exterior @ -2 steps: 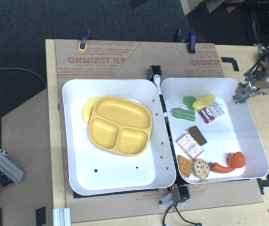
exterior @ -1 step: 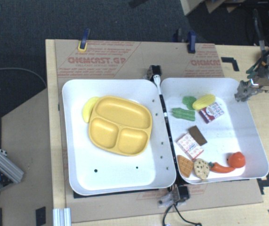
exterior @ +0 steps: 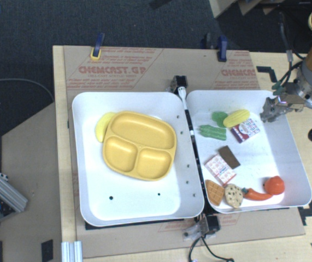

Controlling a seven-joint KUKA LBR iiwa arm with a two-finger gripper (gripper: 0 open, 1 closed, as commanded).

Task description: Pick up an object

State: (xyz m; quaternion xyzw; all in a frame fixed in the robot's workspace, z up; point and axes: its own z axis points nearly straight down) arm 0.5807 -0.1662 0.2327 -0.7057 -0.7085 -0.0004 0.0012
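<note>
Nearest the camera, along the front edge of the right bin [exterior: 295,146], lie a waffle-like biscuit [exterior: 214,192], a speckled cookie [exterior: 233,195] touching it, and an orange-red toy vegetable [exterior: 265,189] toward the front right corner. Just behind them, near the bin's middle, a checked pink packet [exterior: 219,168] sits touching a small brown block [exterior: 230,157]. Further back are a green pod [exterior: 212,131], a red-and-white packet [exterior: 246,130], a yellow corn cob [exterior: 236,117] and a small green piece [exterior: 219,117], clustered close together.

In the left bin [exterior: 84,146] a yellow divided tray [exterior: 139,144] rests across the middle, with a yellow piece [exterior: 103,125] tucked under its left rim.

The gripper [exterior: 271,111] hovers at the right bin's back right edge. Nothing shows between its fingers; whether they are spread or closed I cannot tell at this size.

No object is picked yet, so the step in hand is choosing a target and coming down on it. The red-and-white packet and corn cob are closest, but they crowd each other, so a descent there risks nudging neighbours. The orange-red vegetable stands more apart and would probably give a cleaner grasp if straddled across its narrow middle, well clear of the bin wall.
</note>
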